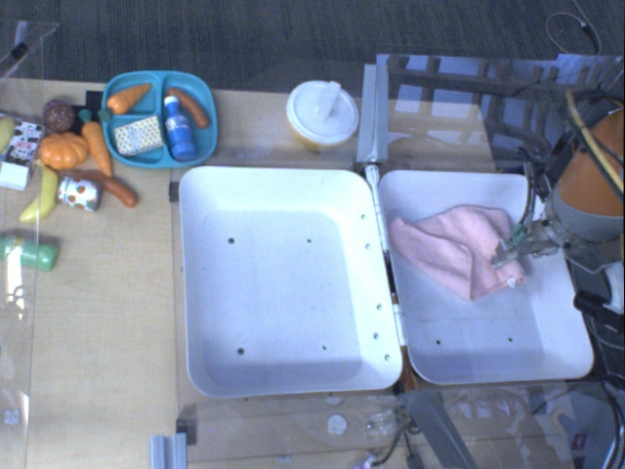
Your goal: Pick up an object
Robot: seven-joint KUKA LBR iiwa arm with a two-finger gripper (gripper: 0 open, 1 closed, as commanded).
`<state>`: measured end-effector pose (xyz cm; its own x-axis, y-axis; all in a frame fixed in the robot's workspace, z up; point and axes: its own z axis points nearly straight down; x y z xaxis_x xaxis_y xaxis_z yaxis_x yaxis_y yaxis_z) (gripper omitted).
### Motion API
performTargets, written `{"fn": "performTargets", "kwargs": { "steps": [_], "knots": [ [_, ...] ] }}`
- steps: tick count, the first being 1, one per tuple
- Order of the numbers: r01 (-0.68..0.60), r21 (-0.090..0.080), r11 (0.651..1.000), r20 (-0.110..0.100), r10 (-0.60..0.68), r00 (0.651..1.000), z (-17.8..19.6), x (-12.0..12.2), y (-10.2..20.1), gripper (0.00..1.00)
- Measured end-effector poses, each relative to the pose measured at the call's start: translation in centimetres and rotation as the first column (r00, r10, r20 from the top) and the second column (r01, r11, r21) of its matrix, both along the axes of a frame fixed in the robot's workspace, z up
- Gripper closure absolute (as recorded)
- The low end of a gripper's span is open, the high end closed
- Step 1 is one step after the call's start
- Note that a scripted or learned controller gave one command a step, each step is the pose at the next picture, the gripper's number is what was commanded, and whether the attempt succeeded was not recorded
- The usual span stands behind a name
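Pink cloth (pixel 457 248) lies crumpled in the right bin (pixel 488 355), toward its upper half. Claw (pixel 516 246) sits low at the cloth's right edge, touching the fabric; claw state: cannot tell. Left bin (pixel 278 281) beside it. On the counter (pixel 88 360) at left: blue divided plate (pixel 200 96) with toy food, loose toy vegetables nearby. White lidded cup (pixel 322 113) stands above the bins.

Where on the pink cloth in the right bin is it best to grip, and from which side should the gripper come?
Probably the raised fold at the right end of the cloth, where it bunches up beside the gripper. Come from above, fingers either side of that ridge: the rest lies flatter against the bin floor and offers less to pinch.
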<state>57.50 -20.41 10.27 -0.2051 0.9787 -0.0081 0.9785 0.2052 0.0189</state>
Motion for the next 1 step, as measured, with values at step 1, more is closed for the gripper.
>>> {"fn": "performTargets", "kwargs": {
  "steps": [1],
  "knots": [
    [-0.178,0.002,0.984,-0.015,0.178,0.984,6.27,1.31,4.84,1.00]
  ]
}}
